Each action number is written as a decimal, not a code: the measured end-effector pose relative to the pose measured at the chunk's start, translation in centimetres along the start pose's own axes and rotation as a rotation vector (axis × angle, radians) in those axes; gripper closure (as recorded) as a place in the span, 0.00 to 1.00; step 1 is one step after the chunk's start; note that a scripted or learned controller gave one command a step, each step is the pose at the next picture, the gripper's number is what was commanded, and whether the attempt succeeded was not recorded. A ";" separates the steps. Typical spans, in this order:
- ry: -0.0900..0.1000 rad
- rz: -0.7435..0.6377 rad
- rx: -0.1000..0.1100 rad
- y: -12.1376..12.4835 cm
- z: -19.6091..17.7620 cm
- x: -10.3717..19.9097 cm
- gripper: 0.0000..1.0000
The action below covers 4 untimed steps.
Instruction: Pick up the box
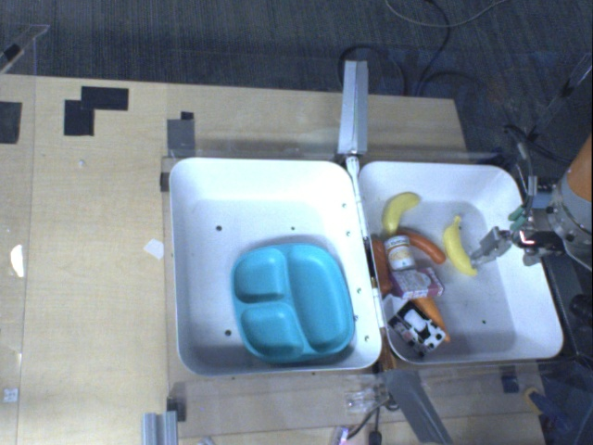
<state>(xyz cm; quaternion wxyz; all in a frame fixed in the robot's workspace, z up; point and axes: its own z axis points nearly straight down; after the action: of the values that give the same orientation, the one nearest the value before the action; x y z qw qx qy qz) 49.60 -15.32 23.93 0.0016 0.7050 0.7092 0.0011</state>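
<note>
Over the right bin (533, 336), near its right wall, the claw (489, 246) hangs on the end of the grey arm. I cannot tell from where I stand how it is set; it is too small and blurred. Nothing is seen between it, so I judge that nothing is picked up yet.

Just beside the claw, on its left, lies a yellow banana (458, 247), very close or maybe touching. Further left is a second banana (398, 209), and below that a small jar (401, 252) and an orange sausage-like thing (426, 245).

The box (416, 284), as I take it, is the small pale purple package. It lies to the lower left of the claw, apart from it, among the other things near the wall between the two bins. A black and white toy (415, 329) lies below it.

So the task looks to be at its beginning: reaching the box, closing on it and lifting are all left. The blue tray (292, 301) in the left bin (199, 248) is far away and plays no part.
</note>
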 end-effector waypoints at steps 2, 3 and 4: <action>-0.003 0.008 -0.007 4.2 15.0 -4.0 0.00; -0.002 0.005 -0.013 4.5 13.9 -3.9 1.00; -0.002 -0.078 -0.005 10.1 4.5 -5.3 1.00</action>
<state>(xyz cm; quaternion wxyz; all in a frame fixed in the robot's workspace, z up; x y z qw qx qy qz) 59.70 -20.51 19.48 0.0041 0.6768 0.7362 0.0018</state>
